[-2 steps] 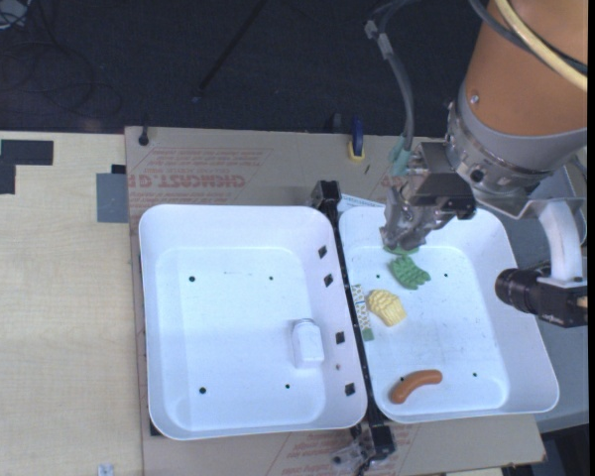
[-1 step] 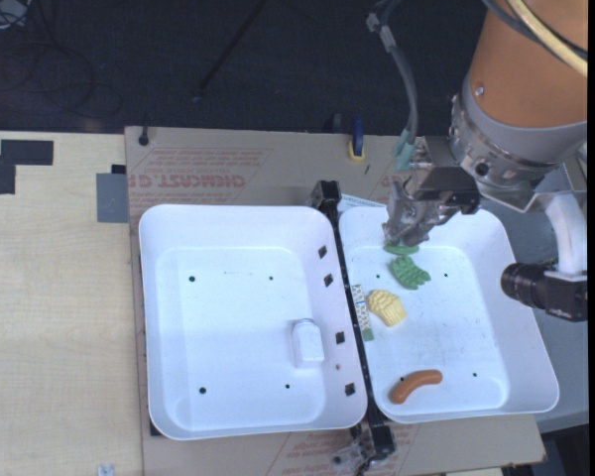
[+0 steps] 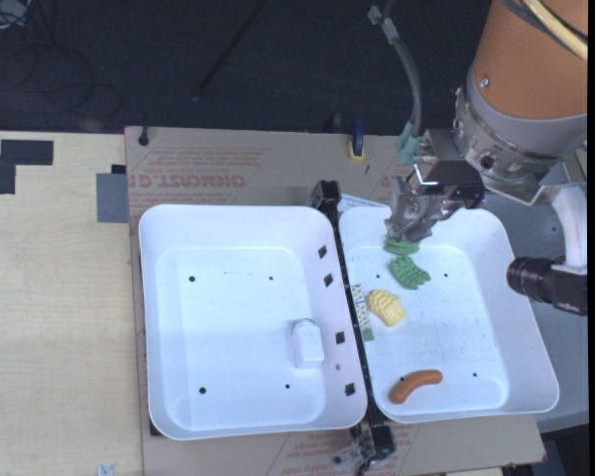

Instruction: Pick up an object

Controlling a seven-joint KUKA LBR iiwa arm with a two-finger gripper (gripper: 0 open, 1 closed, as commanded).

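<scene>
Green leafy piece (image 3: 408, 265) lies just beneath, perhaps touching, the pincer (image 3: 411, 228).

A pale wooden counter (image 3: 50, 315) is seen, with a brown cardboard sheet (image 3: 238, 167) laid on it. Two white bins are set side by side on the sheet: the left bin (image 3: 154, 315) at 9 o'clock of the right bin (image 3: 524, 315), their rims touching. A row of black clips (image 3: 342, 296) is fixed along the shared edge. At 10 o'clock of the left bin, a grey square (image 3: 110, 196) and black patches (image 3: 15, 162) are marked on the counter. A yellow-and-blue clip (image 3: 356, 143) is placed at the sheet's far edge, at 12 o'clock. Beyond it, dark cloth (image 3: 178, 58) is crossed by thin cables (image 3: 233, 38).
</scene>
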